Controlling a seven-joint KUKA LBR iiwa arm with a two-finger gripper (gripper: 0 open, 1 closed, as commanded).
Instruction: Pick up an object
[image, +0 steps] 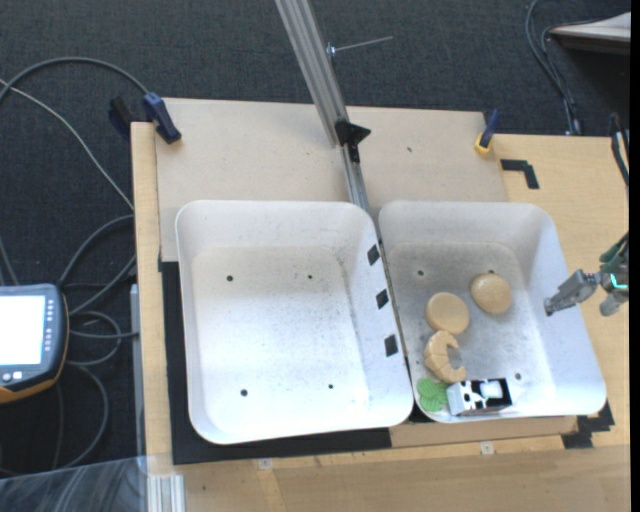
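The gripper (578, 292) pokes in from the right edge.

The gripper (580, 292) is cut off by the right edge.

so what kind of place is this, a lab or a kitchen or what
Probably a robotics lab bench: two white bins on a board clamped to the bench, a teach pendant with trailing cables on carpet, and a gripper reaching in.
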